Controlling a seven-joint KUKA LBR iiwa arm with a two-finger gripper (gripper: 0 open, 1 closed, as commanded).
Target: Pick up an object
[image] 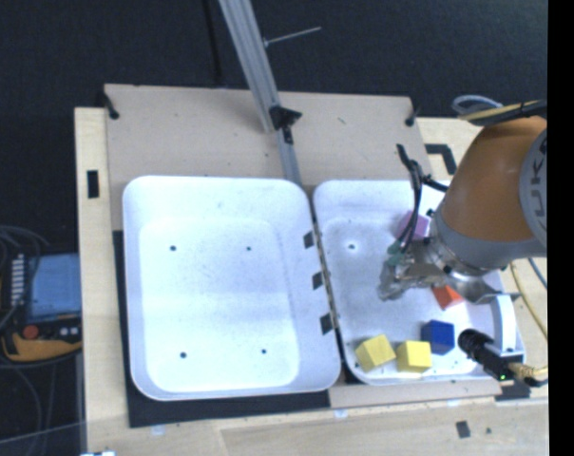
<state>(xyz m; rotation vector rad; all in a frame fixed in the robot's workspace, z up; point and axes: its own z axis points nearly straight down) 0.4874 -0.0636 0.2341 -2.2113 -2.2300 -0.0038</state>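
Observation:
My gripper (393,288) hangs low over the middle of the right bin (349,217), under the orange wrist band. Whether anything is between its fingers I cannot make out. A purple object (413,224) peeks out just behind the wrist, and an orange-red block (448,297) lies just right of the gripper. Along the bin's front edge sit two yellow blocks (374,352) (414,355) and a blue cube (439,335).
The left bin (216,283) lies beside the right one, with black clips along the shared edge. A slanted metal rail (254,55) rises behind the bins. A blue box and cables (49,288) sit off the bench at the left.

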